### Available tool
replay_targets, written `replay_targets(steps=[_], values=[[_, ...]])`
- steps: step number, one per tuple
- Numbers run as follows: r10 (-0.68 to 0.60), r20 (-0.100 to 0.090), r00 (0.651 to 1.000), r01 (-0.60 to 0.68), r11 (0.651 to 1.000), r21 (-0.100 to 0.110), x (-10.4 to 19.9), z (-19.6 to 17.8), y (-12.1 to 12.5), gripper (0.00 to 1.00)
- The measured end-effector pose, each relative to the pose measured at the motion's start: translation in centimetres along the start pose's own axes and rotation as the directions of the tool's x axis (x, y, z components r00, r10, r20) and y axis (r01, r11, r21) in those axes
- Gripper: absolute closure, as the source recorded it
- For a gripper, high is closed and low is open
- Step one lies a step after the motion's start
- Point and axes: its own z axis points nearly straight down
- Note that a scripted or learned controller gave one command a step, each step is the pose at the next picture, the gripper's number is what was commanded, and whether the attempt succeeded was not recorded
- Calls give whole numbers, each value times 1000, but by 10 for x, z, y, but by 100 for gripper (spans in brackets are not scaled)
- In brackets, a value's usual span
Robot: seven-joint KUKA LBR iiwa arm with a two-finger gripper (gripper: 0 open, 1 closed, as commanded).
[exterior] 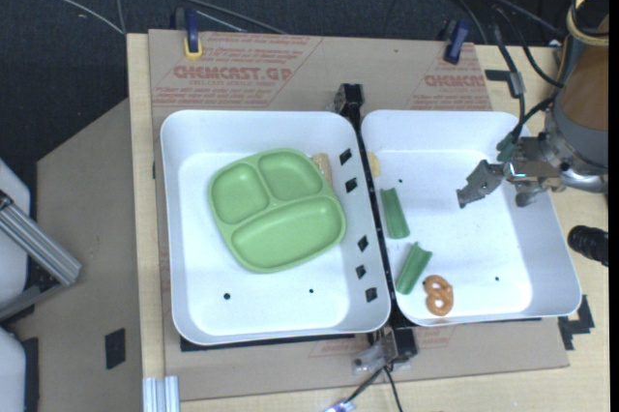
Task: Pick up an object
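Your jaws (481, 185) hang spread and bare; two green sticks (394, 213) and a pretzel (438, 294) lie left below them.

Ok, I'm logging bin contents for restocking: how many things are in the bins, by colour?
Green: 3, namely plate, stick, second stick
Orange-brown: 1, pretzel
Yellowish: 1, small piece behind the plate, too hidden to identify
Total: 5

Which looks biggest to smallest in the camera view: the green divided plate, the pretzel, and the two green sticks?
1. Green divided plate, by far.
2. The two green sticks, upper and lower, look too alike to rank.
3. Pretzel, smallest, though close to the sticks.
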Motion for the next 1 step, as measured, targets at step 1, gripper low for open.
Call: replay_targets(steps=[1], values=[[-2,1,1000,2,1000,-7,0,-3,1,0]])
